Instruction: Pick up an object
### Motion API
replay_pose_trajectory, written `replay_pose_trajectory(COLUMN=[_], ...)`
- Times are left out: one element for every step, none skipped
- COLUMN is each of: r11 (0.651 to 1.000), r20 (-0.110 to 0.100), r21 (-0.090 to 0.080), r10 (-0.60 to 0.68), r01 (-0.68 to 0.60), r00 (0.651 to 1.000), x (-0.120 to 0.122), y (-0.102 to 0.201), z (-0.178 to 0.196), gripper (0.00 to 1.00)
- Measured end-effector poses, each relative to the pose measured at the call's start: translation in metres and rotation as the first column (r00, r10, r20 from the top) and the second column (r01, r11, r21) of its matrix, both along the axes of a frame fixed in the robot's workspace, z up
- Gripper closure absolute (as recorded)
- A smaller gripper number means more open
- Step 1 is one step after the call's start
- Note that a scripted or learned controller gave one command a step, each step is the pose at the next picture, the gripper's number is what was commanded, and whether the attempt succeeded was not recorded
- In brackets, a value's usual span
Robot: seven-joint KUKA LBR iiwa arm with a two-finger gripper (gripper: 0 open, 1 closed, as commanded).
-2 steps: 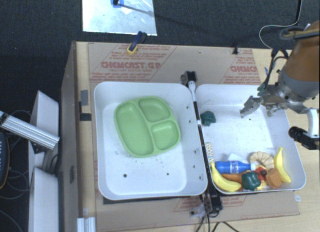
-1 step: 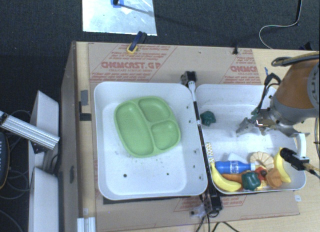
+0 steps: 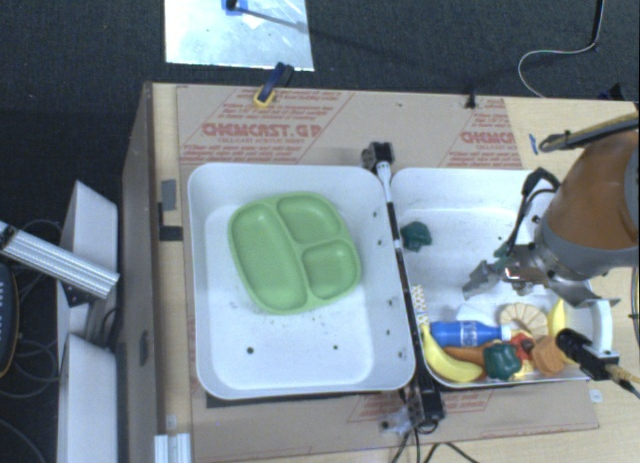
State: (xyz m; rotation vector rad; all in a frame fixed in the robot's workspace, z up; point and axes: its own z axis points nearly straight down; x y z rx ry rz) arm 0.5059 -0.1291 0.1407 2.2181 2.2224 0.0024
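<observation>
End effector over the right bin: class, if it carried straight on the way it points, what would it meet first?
The end effector points left and downward, so it would probably meet the bare floor of the right bin first. The dark green object lies farther up-left, likely off that line; depth is uncertain.

- green divided tray (image 3: 293, 252): looks like smooth plastic, soft sheen
- white bins (image 3: 290, 369): smooth, hard-looking plastic, lightly speckled
- desk (image 3: 330, 123) top: matt brown board with red print
- banana (image 3: 448, 363): glossy yellow, plastic-looking
- floor (image 3: 70, 61): dark, rough, carpet-like
- sheet (image 3: 238, 11) on floor: shiny, foil-like
</observation>
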Motion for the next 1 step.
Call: replay_pose_trajectory(r11=[1.000], r20=[0.000], r21=[0.000], r10=[-0.001], r01=[0.001], r00=[1.000], x=[-0.0163], y=[0.0354], z=[-0.0485], gripper=[0.00])
